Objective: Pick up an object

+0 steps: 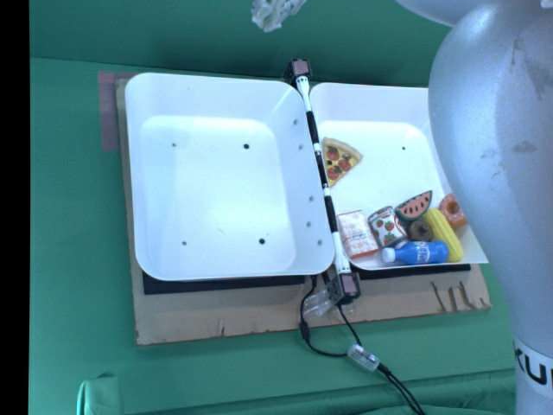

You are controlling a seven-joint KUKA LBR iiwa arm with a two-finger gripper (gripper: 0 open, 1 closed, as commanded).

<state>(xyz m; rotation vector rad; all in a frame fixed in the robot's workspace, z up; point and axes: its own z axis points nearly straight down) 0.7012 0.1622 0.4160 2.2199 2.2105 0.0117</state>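
At the top edge of the camera view we find the tool (278,7), hanging high above the green tabletop (69,232), beyond the far rims of both bins and well apart from everything in them; whether it is apart or together we cannot tell, since it shows pale and blurred against the green. Nothing sits in it that we can make out. From the right, the grey arm (492,145) looms large and covers the right bin's outer side. The left bin (143,93) shows a bare white floor with a few dark dots. Between the bins runs a black-and-white striped bar (315,150), with a cable (346,335) trailing from its near end. In the right bin (380,102) we see a pizza slice (338,158) lying alone near the bar, and, toward the near wall, a cluster: a red-and-white packet (356,233), a small can (386,225), a watermelon slice (413,206), a chocolate donut (421,230), a corn cob (444,234), a pink donut (451,209) and a blue bottle (416,253) lying on its side. Both bins rest on a cardboard sheet (216,322).
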